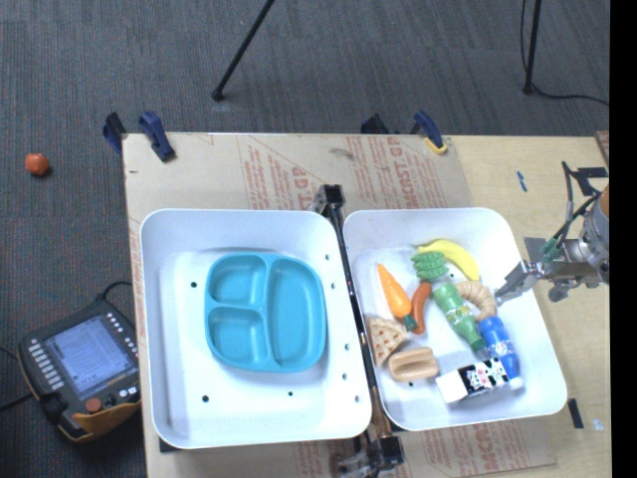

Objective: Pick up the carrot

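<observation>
The carrot (393, 290) is a short orange cone that lies in the right bin (398, 225), near its left wall, with its tip pointing up-left and a dark green stub at its lower end. A slimmer red-orange piece (421, 308) lies right beside it. My gripper (525, 275) hangs at the right rim of that bin, well to the right of the carrot and apart from it, close to a beige ring-shaped toy (476, 295).
The right bin also holds a banana (453, 255), a green leafy piece (431, 265), a green bottle (456, 313), a blue bottle (497, 342), a waffle (384, 336), a bread roll (412, 364) and a cow-print carton (481, 379). A blue divided plate (265, 313) sits in the left bin (164, 267).
</observation>
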Robot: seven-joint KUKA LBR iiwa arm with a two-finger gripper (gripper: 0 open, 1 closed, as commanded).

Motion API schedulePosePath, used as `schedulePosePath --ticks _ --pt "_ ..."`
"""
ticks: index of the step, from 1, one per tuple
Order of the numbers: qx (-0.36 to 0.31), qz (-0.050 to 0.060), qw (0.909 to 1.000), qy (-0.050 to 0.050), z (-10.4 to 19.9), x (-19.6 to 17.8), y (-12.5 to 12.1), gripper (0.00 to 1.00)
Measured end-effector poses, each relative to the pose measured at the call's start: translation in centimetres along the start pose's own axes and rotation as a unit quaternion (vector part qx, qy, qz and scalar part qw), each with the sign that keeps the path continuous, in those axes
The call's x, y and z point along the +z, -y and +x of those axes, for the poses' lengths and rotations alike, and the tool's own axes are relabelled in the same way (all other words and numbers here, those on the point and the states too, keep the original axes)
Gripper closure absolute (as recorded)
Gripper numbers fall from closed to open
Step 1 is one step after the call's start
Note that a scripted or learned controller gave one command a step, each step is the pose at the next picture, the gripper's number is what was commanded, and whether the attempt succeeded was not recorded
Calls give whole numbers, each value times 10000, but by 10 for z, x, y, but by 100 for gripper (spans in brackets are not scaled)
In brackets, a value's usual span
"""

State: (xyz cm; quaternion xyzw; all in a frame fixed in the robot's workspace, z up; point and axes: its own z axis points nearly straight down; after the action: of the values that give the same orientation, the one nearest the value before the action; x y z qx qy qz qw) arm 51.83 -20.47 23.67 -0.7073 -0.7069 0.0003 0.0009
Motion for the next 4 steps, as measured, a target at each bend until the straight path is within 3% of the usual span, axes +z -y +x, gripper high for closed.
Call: schedulePosePath --ticks 1,2,3,4 --pt "1317 0 9913 -5 67 49 -63 0" --pt "1159 21 9933 -5 122 141 -69 0" --pt "1164 -42 9932 -9 121 125 -73 100" --pt "1168 -11 9932 -8 121 128 -71 0"
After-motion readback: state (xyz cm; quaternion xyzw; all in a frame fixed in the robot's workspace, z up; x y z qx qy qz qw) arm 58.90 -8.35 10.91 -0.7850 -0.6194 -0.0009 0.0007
